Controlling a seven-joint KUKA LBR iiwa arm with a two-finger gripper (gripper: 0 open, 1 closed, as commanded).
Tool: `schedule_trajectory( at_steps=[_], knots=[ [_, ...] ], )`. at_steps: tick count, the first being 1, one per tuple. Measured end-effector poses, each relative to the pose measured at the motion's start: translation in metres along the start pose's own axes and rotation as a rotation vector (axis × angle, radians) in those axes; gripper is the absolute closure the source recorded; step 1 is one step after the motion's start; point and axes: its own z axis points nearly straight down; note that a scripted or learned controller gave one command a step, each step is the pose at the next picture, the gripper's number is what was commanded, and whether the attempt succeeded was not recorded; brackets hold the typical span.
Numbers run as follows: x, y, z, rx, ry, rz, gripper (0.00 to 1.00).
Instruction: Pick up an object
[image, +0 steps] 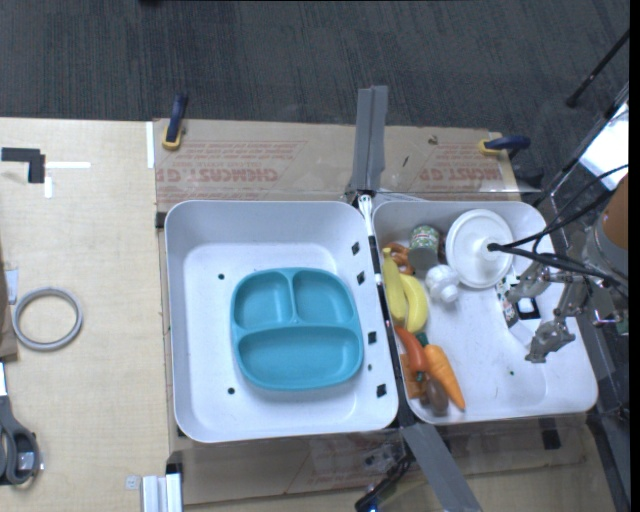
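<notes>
The gripper (540, 325) hangs low over the right side of the right bin (560, 400), its two fingers apart with nothing between them. Every candidate object lies to its left in the camera view, packed along that bin's left wall. Nearest is a small white lumpy piece (443, 288), just up and left of the gripper, beside a white round plate-like object (478, 248) that sits toward the bin's far end. Farther left, the banana (405, 298) and the carrot (443, 377) both run lengthwise along the wall, from the far end toward the near end; a grasp on either would likely need the fingers set across that axis. A small green-topped can (425, 238) stands at the far end, with orange and brown pieces I cannot identify around it.

The left bin (190, 330) holds a teal divided plate (297, 328), lying flat in the middle, its three compartments bare. On the surface (80, 260) to the left lies a grey ring (44, 318).
</notes>
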Motion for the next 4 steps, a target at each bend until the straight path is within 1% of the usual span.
schedule_trajectory(
  at_steps=[1, 2, 3, 4],
  knots=[
    [-0.025, -0.038, 0.116, 0.001, -0.001, -0.04, 0.0],
    [-0.009, -0.042, 0.117, -0.001, 0.001, 0.019, 0.0],
    [-0.012, 0.049, 0.117, -0.002, 0.0, -0.147, 0.0],
    [-0.003, 0.082, 0.117, 0.0, 0.001, 0.068, 0.0]
  ],
)
